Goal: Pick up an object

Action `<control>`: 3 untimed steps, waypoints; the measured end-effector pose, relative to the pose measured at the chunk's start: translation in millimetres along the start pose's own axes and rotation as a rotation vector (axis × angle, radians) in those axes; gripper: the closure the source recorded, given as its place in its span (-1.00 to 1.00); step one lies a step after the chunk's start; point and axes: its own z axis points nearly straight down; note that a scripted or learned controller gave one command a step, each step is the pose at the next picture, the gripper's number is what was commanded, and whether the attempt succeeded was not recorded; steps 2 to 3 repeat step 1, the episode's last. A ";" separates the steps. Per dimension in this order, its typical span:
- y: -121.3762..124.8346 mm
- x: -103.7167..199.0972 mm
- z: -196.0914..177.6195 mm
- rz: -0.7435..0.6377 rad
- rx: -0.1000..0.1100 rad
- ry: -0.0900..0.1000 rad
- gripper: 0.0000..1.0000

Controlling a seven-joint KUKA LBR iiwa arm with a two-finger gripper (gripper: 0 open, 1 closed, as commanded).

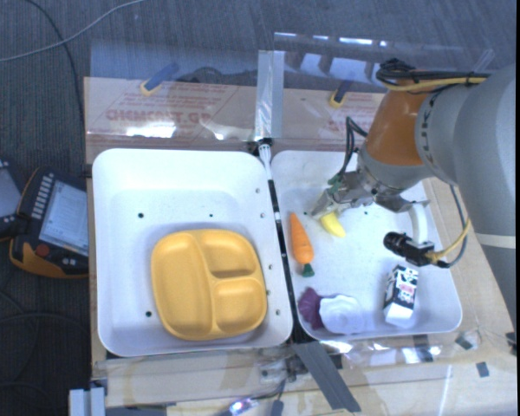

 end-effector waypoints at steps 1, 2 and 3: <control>-41.2 31.4 -105.2 0.092 0.014 0.000 1.00; -41.2 31.4 -105.2 0.092 0.014 0.000 1.00; -41.2 31.4 -105.2 0.092 0.014 0.000 1.00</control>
